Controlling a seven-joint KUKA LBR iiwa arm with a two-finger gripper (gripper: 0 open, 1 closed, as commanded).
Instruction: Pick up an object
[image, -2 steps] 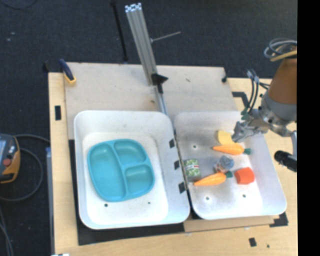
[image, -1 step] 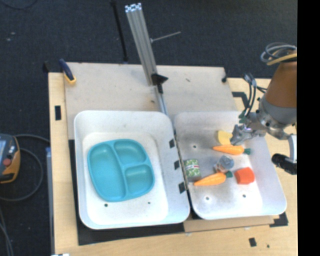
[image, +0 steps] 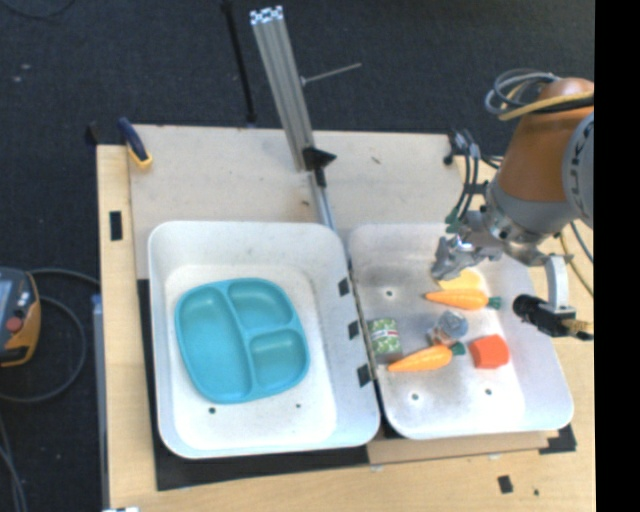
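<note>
Carrots (image: 458, 296), a red block (image: 490, 352) and other toys lie unlifted in the right bin (image: 540, 400). Gripper (image: 452, 262) hovers just above the upper carrot; jaw state unclear.

A turquoise plate (image: 242, 338) lies in a white bin (image: 170, 250). Two orange carrots (image: 420, 359) (image: 458, 297) have green tops, beside an orange-red block (image: 490, 352). The table (image: 200, 180) is pale tan.

You are looking at a robotics lab: a plywood table (image: 200, 180), an aluminium camera mast (image: 285, 85), dark carpet (image: 100, 60).
</note>
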